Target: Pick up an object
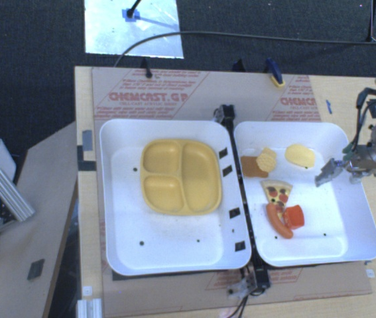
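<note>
The right bin (347, 244) holds several toy foods. A pale yellow lump (300, 155) lies near its far side, with a brown slab (252, 167) and a tan round cracker (266, 159) to its left. Closer to the front lie a pizza slice (277, 192), an orange-red sausage (278, 221) and a red block (295, 216). My gripper (337, 172) hangs over the bin's right part, to the right of and slightly nearer than the yellow lump, apart from every piece. Nothing shows in its grasp.
The left bin (125, 244) carries a yellow divided plate (181, 176). A black clamp strip (235, 184) joins the two bins. Cardboard (174, 95) lies under them, and a blue clip (275, 71) sits at its far edge.
</note>
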Motion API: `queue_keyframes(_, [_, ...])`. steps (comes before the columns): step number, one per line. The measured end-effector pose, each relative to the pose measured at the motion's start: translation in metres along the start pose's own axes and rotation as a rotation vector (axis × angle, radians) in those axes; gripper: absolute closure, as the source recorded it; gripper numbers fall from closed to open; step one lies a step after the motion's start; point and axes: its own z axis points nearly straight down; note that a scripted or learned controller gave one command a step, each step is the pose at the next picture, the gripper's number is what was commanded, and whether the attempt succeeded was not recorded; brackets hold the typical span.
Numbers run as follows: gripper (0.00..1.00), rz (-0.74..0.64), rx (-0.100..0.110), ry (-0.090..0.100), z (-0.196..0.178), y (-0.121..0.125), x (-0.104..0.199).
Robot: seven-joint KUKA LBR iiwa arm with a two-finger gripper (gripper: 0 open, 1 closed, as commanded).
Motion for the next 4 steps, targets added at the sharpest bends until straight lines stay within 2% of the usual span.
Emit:
queue_keyframes(1, [0.0, -0.003, -0.012, -0.003, -0.006, 0.003, 0.0])
queue_keyframes(2, [0.0, -0.001, -0.009, -0.002, 0.038, 0.003, -0.007])
queue_keyframes(3, [0.0, -0.001, -0.008, -0.001, 0.101, 0.006, -0.007])
queue_keyframes(4, [0.0, -0.001, -0.01, -0.002, 0.123, 0.007, -0.007])
